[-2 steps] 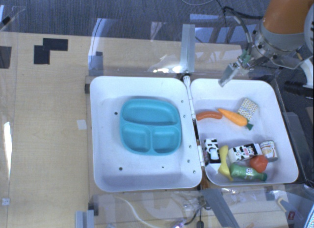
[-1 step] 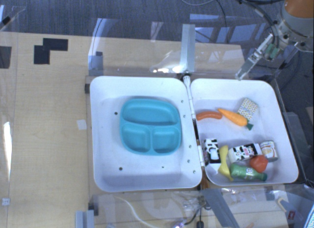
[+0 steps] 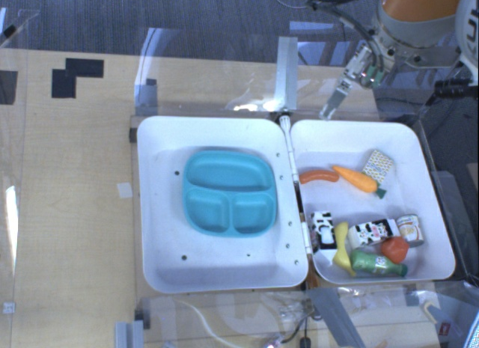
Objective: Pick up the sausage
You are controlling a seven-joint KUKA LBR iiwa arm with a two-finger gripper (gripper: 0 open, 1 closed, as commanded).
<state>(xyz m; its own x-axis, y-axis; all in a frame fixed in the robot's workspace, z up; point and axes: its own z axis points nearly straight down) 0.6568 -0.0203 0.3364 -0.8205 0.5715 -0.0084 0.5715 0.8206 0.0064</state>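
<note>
The right bin [image 3: 419,152] holds the sausage [image 3: 319,176] at its nine o'clock edge; the left bin [image 3: 157,189] holds a blue plate [image 3: 230,202]. The fingers [image 3: 334,102], seemingly closed and gripping nothing, hover beyond the right bin's eleven o'clock corner.

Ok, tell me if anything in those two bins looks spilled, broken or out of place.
Nothing looks spilled or damaged. The blue tray lies flat in the left bin. In the right bin the sausage lies beside the carrot, and the other toy foods are heaped in the near corner. The gripper hangs outside the bins.
</note>
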